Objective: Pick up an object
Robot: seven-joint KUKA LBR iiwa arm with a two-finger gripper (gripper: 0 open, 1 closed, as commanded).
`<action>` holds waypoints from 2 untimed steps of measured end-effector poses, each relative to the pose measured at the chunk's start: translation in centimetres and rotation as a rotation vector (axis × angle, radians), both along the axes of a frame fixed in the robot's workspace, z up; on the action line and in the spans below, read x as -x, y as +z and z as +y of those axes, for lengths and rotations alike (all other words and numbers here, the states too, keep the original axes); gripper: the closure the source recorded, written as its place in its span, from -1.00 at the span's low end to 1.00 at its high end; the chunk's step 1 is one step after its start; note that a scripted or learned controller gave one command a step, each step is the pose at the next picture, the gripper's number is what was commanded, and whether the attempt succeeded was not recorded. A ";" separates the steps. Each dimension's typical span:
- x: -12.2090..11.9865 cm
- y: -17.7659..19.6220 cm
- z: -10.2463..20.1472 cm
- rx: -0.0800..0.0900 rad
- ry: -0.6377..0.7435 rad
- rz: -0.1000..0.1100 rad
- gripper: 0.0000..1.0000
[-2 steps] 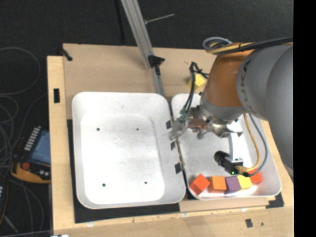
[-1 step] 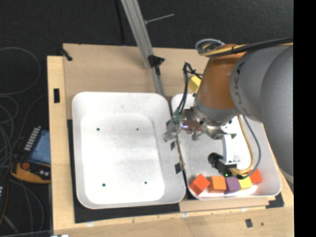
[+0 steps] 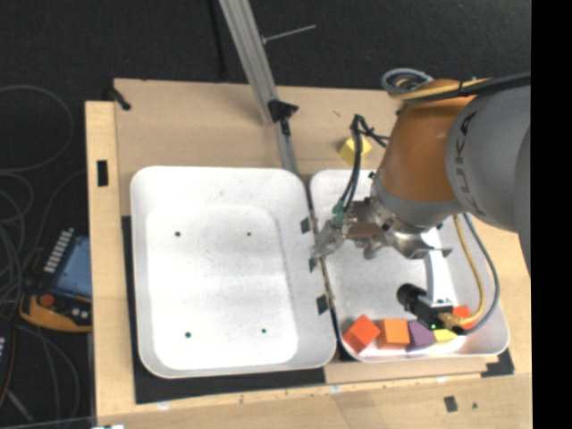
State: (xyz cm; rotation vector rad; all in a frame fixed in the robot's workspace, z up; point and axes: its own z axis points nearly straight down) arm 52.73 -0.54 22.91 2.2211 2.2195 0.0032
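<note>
A: "Looking for a target? The red-orange plastic block [image 3: 362,332] heads a row of coloured blocks [image 3: 407,333] against the near rim of the right shallow white bin [image 3: 357,280]."

B: "Straight toward us from the two-finger gripper [image 3: 344,232] — whether that's spread or pinched, I cannot tell."

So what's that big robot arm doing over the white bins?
The robot arm reaches in over the right bin, trying to pick something up. Its gripper hangs by that bin's wall nearest the other bin, and I can't see it holding anything. An orange-red block, an orange block and a purple block sit in a row at the right bin's near edge, apart from the gripper.
</note>
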 end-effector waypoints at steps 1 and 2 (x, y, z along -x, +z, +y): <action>0.2 -2.7 0.9 0.001 0.002 0.005 -1.00; 1.3 6.9 2.0 -0.001 0.006 -0.008 -1.00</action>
